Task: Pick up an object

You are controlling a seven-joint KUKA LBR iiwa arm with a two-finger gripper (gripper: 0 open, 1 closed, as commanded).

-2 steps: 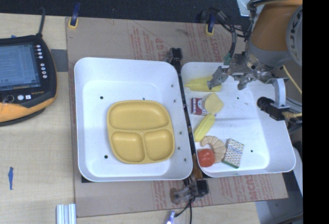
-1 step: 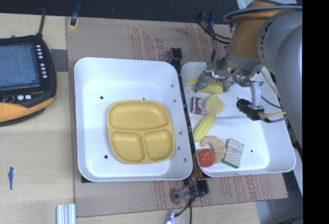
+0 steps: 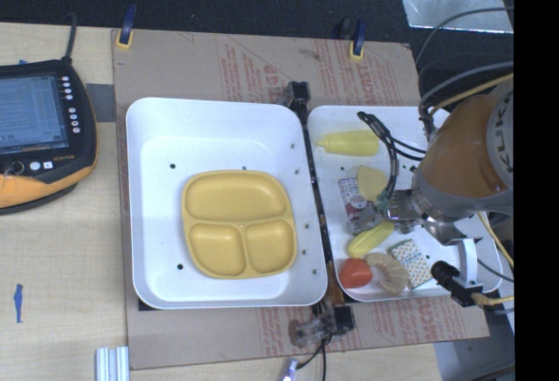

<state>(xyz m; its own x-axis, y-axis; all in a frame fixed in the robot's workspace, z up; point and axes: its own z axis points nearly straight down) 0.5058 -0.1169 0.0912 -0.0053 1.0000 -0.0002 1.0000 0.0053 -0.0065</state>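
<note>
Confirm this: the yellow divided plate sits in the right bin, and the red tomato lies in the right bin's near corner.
One thing is wrong. The yellow divided plate sits in the left bin, not the right one. The red tomato does lie in the right bin's near corner. The camera view shows both.

The arm [image 3: 467,156] enters from the right edge of the frame, its orange band filling the middle right and the grey wrist section just below it. Black cables loop over its upper left side. The wrist points down and to the left, ending in the gripper [image 3: 371,218] at centre right of the frame. The gripper is small and blurred, and its fingertips cannot be made out.
</note>
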